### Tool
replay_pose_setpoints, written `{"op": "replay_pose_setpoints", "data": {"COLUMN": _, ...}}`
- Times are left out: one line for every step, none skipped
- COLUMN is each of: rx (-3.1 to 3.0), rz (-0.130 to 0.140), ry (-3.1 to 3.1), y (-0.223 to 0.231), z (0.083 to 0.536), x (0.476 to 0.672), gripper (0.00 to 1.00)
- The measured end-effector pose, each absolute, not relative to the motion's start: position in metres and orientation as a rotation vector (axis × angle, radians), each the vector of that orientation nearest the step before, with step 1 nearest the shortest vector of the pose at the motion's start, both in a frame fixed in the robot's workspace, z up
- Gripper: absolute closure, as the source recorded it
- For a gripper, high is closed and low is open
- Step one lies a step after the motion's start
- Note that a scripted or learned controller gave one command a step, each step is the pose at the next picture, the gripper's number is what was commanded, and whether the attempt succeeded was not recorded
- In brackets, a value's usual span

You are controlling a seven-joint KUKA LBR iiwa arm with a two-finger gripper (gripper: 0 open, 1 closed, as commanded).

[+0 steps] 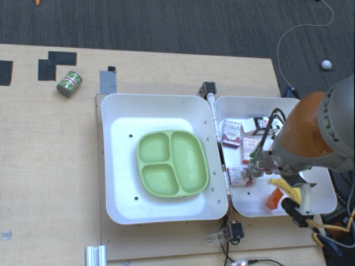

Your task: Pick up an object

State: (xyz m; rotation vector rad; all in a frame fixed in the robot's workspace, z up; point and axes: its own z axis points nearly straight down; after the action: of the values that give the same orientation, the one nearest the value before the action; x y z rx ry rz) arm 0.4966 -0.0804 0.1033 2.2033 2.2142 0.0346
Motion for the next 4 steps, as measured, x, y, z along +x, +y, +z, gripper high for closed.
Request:
{"op": "replay_pose_setpoints", "data": {"rx": 2.203, "rz": 0.034, "ry": 2.213, "y": -0.081, "z": 0.103, "x": 0.497, "gripper": 0.0}}
{"op": "replay_pose_setpoints", "data": {"rx": 2.2, "rz": 0.041, "ry": 2.216, "y": -0.079, "z": 0.114, "x": 0.498, "gripper": 1.0}}
{"op": "replay_pose_setpoints", "data": {"rx": 2.2, "rz": 0.041, "ry": 2.217, "y": -0.079, "z": 0.114, "x": 0.498, "gripper": 0.0}}
{"op": "replay_pose_setpoints", "data": {"rx": 2.194, "rz": 0.046, "ry": 2.218, "y": -0.078, "z": 0.125, "x": 0.5, "gripper": 1.0}}
